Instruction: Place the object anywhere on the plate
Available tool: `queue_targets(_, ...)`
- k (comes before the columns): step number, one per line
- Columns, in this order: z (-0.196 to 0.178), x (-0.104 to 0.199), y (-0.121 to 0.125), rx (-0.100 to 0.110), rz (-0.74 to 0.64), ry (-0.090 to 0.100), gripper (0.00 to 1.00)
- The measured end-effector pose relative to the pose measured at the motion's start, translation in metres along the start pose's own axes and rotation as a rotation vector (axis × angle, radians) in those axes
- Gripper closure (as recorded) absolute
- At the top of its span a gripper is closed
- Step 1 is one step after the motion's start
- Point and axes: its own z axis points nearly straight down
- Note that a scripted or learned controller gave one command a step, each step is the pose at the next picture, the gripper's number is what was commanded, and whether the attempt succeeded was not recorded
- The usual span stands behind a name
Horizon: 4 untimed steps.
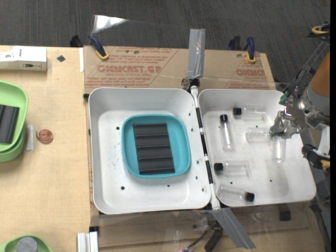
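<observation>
Clear plastic vials with black caps, scattered in right bin, teal plate in left bin, gripper over vials, finger state unclear

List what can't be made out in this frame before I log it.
- End effector, camera view: whether it grips anything; its tip overlaps a clear vial in the right bin, contact unclear.
- Clear vials, e.g. one by the far wall: transparent against white, outlines faint, exact count uncertain.
- Arm: cut off by the right edge.
- Teal plate: the dark ribbed insert hides its centre.
</observation>
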Motion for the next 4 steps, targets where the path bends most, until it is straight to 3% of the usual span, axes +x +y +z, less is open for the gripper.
queue_targets(3, -0.024, -0.001, 0.001, 0.004, -0.008, -0.006, 1.0)
queue_targets(4, -0.024, -0.001, 0.001, 0.004, -0.007, -0.006, 0.0)
